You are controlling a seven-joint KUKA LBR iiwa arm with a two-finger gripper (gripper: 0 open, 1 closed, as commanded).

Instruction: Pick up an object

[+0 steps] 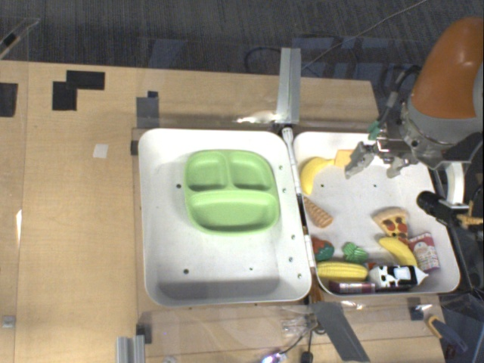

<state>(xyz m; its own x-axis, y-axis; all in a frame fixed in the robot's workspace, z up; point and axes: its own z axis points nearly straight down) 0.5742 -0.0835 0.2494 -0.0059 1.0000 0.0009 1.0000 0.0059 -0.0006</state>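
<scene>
Over the right bin (446, 278) my gripper (376, 159) hangs spread apart, holding nothing; I count three bananas (312, 172) below, one tray (229, 190) left.

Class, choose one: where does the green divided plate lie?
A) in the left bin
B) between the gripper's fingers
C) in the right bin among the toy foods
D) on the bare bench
A: the green divided plate lies flat inside the left bin, apart from the gripper.
</scene>
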